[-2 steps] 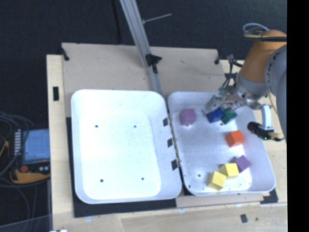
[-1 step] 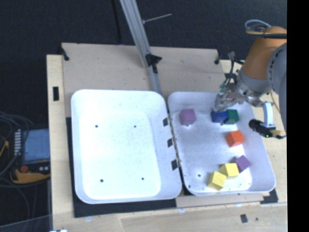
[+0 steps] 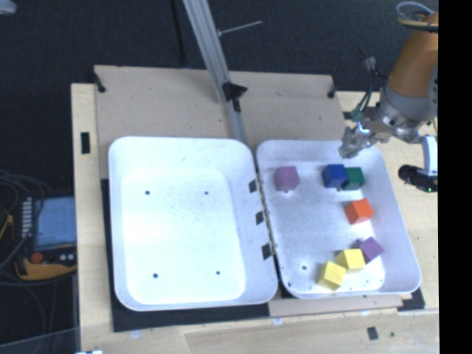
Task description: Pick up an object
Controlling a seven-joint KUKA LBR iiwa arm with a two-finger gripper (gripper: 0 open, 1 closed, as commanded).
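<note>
Blue block [image 3: 334,175] sits in right bin [image 3: 310,220], near back, touching green block [image 3: 355,177]. Gripper [image 3: 352,147] hangs just above and behind them, holding nothing; can't tell how wide. Pink block [image 3: 286,178] to left. Orange block [image 3: 359,211] lower down. Two yellow blocks [image 3: 341,267] and purple block [image 3: 370,248] near front. Left bin [image 3: 118,198] beside.

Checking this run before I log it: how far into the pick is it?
Early. Done: the gripper is over the right bin, near its far edge. In hand: nothing visible between its fingers. Left: the grasp itself. All blocks lie in the bin, the blue block and green block nearest the gripper.
</note>
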